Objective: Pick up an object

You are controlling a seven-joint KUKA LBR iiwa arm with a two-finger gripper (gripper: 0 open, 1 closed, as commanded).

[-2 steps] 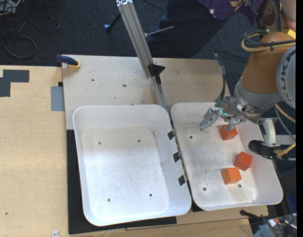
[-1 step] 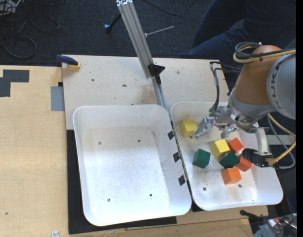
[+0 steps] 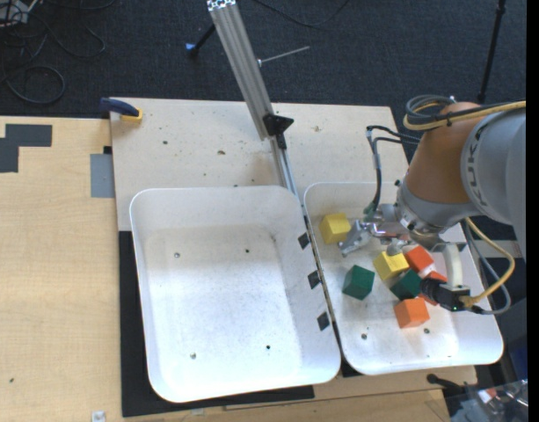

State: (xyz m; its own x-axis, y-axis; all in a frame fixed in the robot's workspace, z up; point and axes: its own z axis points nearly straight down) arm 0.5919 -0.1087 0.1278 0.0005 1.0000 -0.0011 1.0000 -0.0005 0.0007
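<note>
The claw point(image 3: 355, 238) hangs just beside the yellow block point(image 3: 335, 228) (block to its left); can't tell if it's clenched.

Left bin point(image 3: 163, 236) white, shallow, speckled with dark spots; right bin point(image 3: 480, 345) just beside it, sharing a divider with three black clips point(image 3: 313, 280). Both resting on a pale table point(image 3: 199, 143) with small dark holes. Slanted aluminium bar point(image 3: 247, 64) rising from the far table edge, checkered marker point(image 3: 222, 2) at its top, black bracket point(image 3: 276, 126) lower down. Blue-and-yellow clamp point(image 3: 121, 109) at the far left corner. Wooden floor panel point(image 3: 40, 271) on the left; dark carpet point(image 3: 366, 33) with cables point(image 3: 23, 33) beyond.
</note>
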